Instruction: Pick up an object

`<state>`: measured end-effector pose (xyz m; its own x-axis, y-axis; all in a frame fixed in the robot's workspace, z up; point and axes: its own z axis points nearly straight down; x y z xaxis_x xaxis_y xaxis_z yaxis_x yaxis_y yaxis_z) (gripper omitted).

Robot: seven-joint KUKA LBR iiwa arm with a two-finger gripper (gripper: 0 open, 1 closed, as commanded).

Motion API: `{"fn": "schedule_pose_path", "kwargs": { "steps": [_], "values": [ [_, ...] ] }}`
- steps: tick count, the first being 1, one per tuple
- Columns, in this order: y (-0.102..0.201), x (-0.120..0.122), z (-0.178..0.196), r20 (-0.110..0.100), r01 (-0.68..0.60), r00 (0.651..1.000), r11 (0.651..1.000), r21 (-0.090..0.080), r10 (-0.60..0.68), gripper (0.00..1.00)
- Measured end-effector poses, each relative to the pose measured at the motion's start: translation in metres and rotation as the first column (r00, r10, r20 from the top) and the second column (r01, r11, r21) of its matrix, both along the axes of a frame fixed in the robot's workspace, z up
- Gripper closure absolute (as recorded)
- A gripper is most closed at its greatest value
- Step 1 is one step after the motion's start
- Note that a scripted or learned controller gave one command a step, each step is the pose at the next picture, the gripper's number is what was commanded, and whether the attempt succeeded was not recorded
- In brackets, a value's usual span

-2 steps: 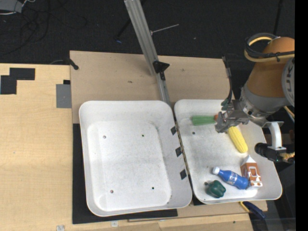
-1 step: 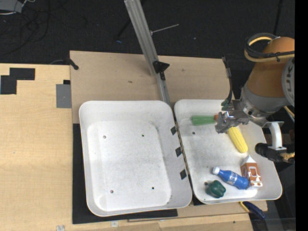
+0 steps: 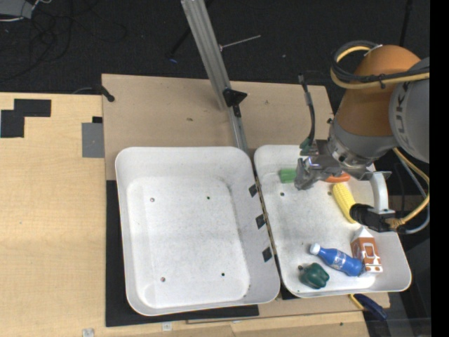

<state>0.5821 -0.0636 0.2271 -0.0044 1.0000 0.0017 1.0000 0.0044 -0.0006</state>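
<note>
My gripper (image 3: 306, 177) hangs over the back of the right bin (image 3: 309, 220), close to its left side. A small green block (image 3: 287, 175) lies just left of the fingertips, touching or nearly touching them. A yellow corn-shaped toy (image 3: 344, 199) lies to the gripper's right, with a bit of orange (image 3: 341, 178) behind it. Near the front of the bin sit a blue bottle with a white cap (image 3: 338, 259), a dark green pepper-like object (image 3: 314, 276) and a small brown and white carton (image 3: 368, 253).
The left bin (image 3: 186, 227) stands beside the right one, with black clips (image 3: 260, 220) along the shared edge. A slanted aluminium rail (image 3: 210, 55) rises behind the bins. The arm's grey and orange wrist (image 3: 375, 97) and its cables overhang the right bin's back right corner.
</note>
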Motion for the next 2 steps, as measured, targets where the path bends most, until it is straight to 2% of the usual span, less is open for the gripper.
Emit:
{"fn": "schedule_pose_path", "kwargs": {
  "steps": [1, 2],
  "values": [
    [0.064, 0.000, 0.000, -0.003, -0.001, 1.000, 1.000, 0.001, 0.001, 1.00],
    [0.110, 0.005, -0.007, -0.003, 0.001, 1.000, 1.000, 0.000, -0.001, 1.00]
  ]
}}
